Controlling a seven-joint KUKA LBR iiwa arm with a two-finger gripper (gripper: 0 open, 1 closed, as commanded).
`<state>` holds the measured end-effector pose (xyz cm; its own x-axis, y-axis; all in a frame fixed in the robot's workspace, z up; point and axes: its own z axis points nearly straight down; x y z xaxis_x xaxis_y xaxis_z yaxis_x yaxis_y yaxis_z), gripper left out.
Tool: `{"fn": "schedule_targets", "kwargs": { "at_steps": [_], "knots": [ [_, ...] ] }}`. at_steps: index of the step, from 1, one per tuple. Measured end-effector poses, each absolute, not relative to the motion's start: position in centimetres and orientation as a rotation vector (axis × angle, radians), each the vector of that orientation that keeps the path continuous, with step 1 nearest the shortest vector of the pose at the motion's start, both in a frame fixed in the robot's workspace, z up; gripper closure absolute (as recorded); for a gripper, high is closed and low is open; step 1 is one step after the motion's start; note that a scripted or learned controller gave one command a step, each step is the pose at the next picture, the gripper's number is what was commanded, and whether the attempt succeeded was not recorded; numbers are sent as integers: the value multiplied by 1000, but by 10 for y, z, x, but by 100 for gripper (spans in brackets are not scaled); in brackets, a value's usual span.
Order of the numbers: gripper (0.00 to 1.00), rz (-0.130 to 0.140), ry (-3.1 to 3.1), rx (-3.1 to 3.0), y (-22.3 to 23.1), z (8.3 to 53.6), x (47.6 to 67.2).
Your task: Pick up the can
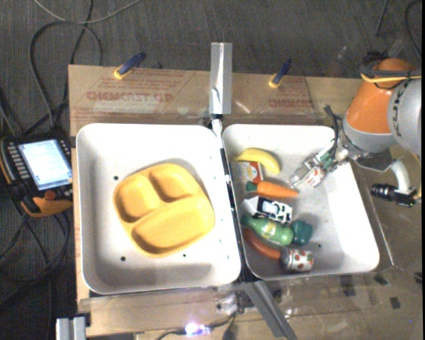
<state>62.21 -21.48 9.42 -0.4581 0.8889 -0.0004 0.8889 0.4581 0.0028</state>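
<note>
Two white bins sit side by side on the bench. Left bin (92,190): one yellow compartment tray (164,207), lying near its middle. Right bin (354,218): my gripper (310,173), hovering over the far right part, with nothing between its fingers; whether they are apart or together I cannot tell. Banana (261,159), far left corner area. Small carton (246,171), just beside the banana. Carrot (275,189), just left of my gripper. Black-and-white packet (273,208), nearer than the carrot. Green bottle (273,229), lying on its side, teal cap to the right. Red-orange item (261,246), partly under the bottle. Can (297,260), on its side at the near edge, well apart from my gripper.
</note>
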Motion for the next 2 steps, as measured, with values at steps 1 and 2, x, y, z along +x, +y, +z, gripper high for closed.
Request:
{"fn": "schedule_targets", "kwargs": {
  "at_steps": [1, 2],
  "knots": [
    [100, 8, 2682, 1632, -212, 104, 623],
    [100, 1, 2714, 1533, -198, 95, 603]
  ]
}}
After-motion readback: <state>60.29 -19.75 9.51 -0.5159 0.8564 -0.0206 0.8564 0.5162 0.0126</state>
